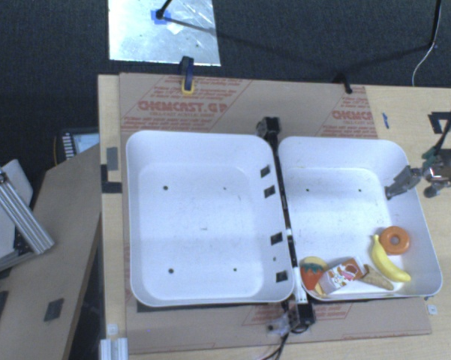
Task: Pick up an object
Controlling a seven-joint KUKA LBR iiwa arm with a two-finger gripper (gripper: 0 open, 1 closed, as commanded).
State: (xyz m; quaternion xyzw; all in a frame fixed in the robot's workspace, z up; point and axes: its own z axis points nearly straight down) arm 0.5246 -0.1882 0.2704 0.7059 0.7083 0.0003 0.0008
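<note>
While the claw point(402, 181) state is unclear, a curved yellow banana point(388, 261) lies beside an orange donut point(395, 239).

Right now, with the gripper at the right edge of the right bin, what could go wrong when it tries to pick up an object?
1. The banana, the orange ring, the small packet and the orange fruit crowd the near corner of the right bin, so the fingers may push neighbours instead of closing on one.
2. They lie against the bin wall, which may block a finger.
3. The gripper hangs near the rim and could catch it.
</note>
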